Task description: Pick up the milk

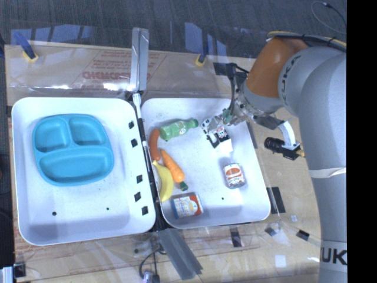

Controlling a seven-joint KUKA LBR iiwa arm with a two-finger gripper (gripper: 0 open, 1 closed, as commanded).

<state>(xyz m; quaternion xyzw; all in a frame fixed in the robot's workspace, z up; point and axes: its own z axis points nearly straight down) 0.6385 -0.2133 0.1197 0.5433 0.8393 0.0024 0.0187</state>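
The milk (222,140) is a small white carton with black markings in the upper right part of the right bin (259,200). My gripper (214,124) is right over the carton's upper left end and seems to touch it. The grey arm with its orange band (268,69) comes in from the right above the bin's far right corner. The gripper hides part of the carton's top.
In the right bin lie a green bottle (177,128), a red sausage (154,144), a carrot (173,167), a banana (165,183), a small can (234,175) and an orange box (187,206). The left bin (23,217) holds a blue divided plate (72,147).
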